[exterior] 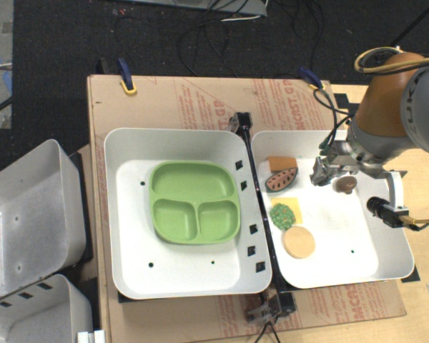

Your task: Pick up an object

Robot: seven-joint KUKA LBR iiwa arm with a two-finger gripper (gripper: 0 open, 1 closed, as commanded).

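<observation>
Judging the brown piece (345,184) small, light, stiff; we grip its sides; gripper (327,171) at its 9 o'clock, finger state unclear.

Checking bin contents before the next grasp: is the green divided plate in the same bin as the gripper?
No, the green divided plate lies in the left bin, while the gripper is over the right bin.

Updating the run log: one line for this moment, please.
gripper: over right bin, upper part | nearest: brown round piece | green tray: left bin
</observation>
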